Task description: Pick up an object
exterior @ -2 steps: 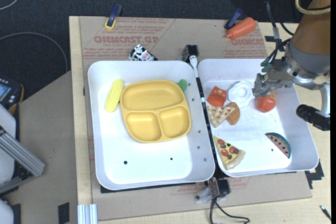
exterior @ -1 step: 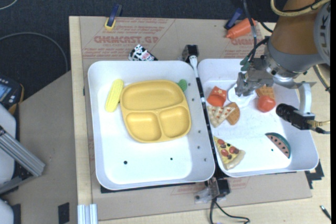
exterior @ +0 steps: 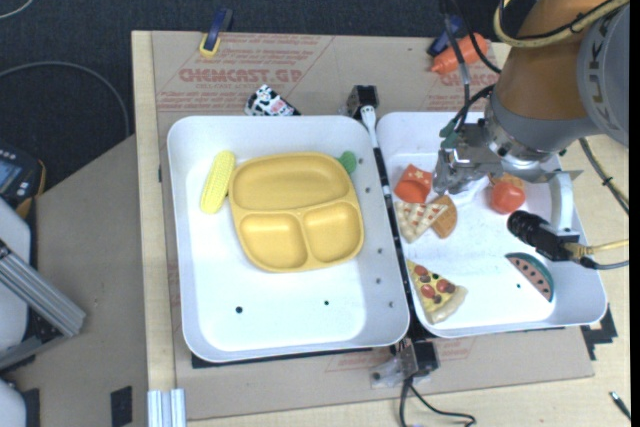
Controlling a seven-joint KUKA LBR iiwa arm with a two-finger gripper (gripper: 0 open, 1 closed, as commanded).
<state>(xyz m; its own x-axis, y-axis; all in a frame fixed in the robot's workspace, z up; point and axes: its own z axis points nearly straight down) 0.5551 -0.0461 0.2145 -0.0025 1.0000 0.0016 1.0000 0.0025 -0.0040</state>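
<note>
The claw [exterior: 447, 177] hangs low in the right bin [exterior: 560, 310], near the bin's left side. I cannot tell if it is apart or together, because the arm's dark wrist hides most of it. I cannot see any toy held in it.

Right under and beside the claw sit a few toy foods. A red piece [exterior: 412, 184] lies just to its left. A sandwich slice [exterior: 427, 217] lies just below it, touching the red piece. A red tomato [exterior: 506, 194] sits on the other side, to the right of the claw. Lower in the same bin is a pizza slice [exterior: 436, 289], near the bin's front left corner. A watermelon slice [exterior: 531, 275] lies near the front right side.

The arm [exterior: 545, 55] is big, with an orange part on top and grey below, and it comes in from the right.

The left bin [exterior: 210, 315] holds a yellow tray [exterior: 295, 208] with three sections. A yellow corn cob [exterior: 216, 181] lies just beside the tray's left side. A little green thing [exterior: 347, 159] peeks out at the tray's upper right corner.

Both bins sit side by side on a brown board [exterior: 160, 75].
</note>
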